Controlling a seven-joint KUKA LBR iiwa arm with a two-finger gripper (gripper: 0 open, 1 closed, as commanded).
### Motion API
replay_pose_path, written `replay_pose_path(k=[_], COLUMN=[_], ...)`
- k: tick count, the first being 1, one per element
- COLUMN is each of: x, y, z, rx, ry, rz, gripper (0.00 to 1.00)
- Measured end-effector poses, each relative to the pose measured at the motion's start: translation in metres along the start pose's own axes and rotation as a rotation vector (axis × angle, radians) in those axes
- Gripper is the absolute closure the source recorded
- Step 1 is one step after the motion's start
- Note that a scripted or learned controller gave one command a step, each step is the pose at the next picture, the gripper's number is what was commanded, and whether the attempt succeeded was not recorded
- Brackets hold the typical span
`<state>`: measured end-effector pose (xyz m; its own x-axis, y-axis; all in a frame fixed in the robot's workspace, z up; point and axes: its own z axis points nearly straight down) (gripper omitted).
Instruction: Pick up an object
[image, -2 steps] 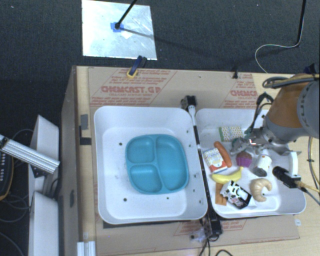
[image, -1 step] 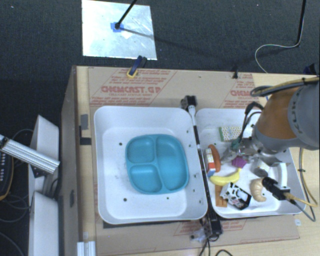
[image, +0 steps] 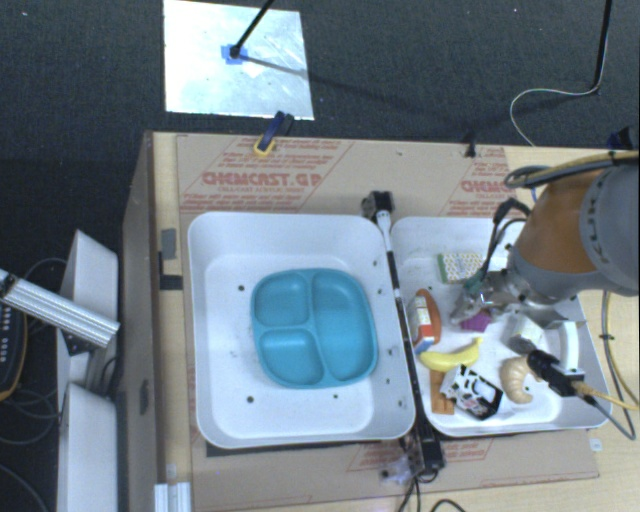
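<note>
Hovering my gripper (image: 470, 308) over the right bin (image: 420, 240), beside the purple piece (image: 476, 322) and banana (image: 450, 354); finger spread I cannot tell.

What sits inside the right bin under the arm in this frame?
The right bin holds a banana, an orange box, a dotted green-and-white piece, a purple item, a black-and-white object and a tan object. The arm covers its far right.

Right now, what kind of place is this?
Probably a robot lab: a grey arm reaches over two white bins on a bench, with toy food like a banana and loose cables.
</note>
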<state>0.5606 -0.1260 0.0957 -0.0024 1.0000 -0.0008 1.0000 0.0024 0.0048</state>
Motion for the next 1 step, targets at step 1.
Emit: replay_pose_path(k=[1], x=[0.1042], y=[-0.0037], z=[-0.0896], rx=[0.001], ry=[0.002], rz=[-0.002], gripper=[1.00])
